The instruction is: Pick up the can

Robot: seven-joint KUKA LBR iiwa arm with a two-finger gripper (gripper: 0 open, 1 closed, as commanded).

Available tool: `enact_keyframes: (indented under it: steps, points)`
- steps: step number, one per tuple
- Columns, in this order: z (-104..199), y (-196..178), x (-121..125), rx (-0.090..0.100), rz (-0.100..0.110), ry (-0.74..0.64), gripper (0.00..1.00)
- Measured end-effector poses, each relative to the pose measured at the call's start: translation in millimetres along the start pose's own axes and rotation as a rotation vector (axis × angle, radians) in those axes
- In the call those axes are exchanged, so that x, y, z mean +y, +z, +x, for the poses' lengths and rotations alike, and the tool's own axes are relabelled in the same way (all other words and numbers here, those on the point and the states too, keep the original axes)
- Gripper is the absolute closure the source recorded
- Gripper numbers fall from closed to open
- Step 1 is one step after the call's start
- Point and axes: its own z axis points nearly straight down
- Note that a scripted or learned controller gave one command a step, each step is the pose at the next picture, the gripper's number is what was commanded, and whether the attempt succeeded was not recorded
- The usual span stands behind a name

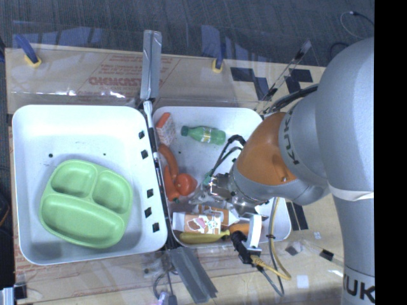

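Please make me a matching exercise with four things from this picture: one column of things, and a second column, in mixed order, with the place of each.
Things:
1. green divided plastic plate
2. green plastic bottle
3. yellow banana
4. round red tomato

Places:
a. front edge of the right bin
b. back of the right bin, lying down
c. left bin
d. left side of the right bin

Pairs: 1-c, 2-b, 3-a, 4-d
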Motion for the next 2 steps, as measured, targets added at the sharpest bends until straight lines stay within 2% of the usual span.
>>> enact_keyframes:
  steps: [1, 2]
  points:
    - [-21, -35, 108, -0.001, 0.003, -0.027, 0.0]
    - [-24, 3, 162, -0.003, 0.012, 0.167, 0.0]
